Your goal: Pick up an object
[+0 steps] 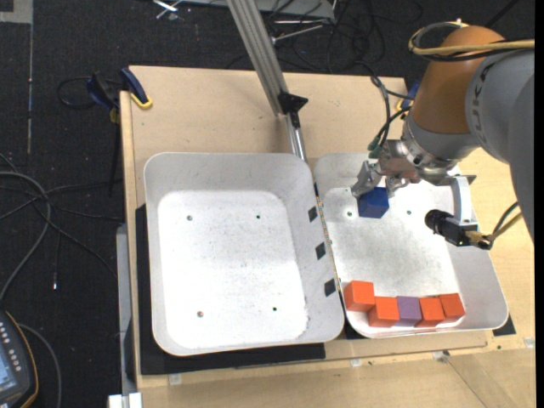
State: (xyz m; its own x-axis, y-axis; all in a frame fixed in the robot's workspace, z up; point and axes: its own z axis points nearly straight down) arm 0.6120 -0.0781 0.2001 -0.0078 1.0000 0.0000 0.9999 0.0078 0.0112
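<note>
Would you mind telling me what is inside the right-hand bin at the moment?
Inside the right bin: a row of orange blocks with one purple block along the near wall, and a blue block at the gripper. The arm covers the far right corner.

The grey arm (501, 92) reaches in from the right, its orange band (455, 79) high above the wrist. The gripper (374, 195) points down and leftward — its fingers are closed on a blue block (372, 203) (held between them, lifted).
</note>
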